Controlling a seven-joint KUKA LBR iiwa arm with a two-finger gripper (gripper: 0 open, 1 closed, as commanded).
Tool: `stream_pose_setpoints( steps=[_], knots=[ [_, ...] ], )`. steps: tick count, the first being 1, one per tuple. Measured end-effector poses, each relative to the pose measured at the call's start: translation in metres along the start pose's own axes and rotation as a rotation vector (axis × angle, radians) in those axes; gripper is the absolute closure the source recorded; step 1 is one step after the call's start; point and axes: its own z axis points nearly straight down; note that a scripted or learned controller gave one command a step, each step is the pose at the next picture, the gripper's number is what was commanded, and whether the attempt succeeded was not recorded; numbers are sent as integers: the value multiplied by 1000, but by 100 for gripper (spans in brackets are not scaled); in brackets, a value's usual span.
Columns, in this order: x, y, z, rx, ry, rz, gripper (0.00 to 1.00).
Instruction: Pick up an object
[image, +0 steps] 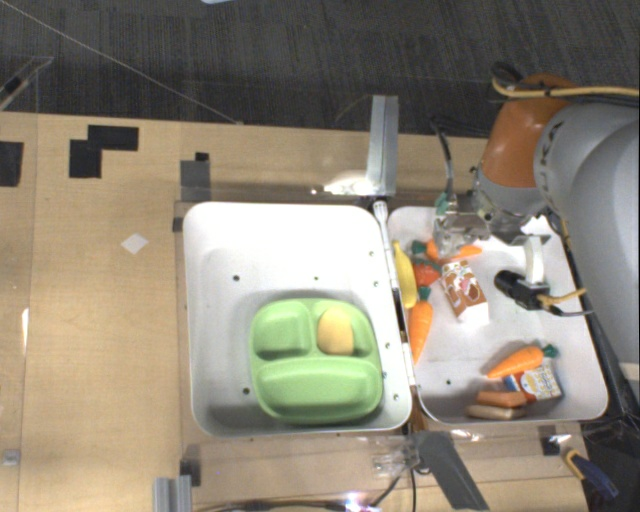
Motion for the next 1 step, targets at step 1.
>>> stream_pose_setpoints(
  steps=[1],
  knots=[
    [0, 1, 0, -2, 0, -2, 0]
  ],
)
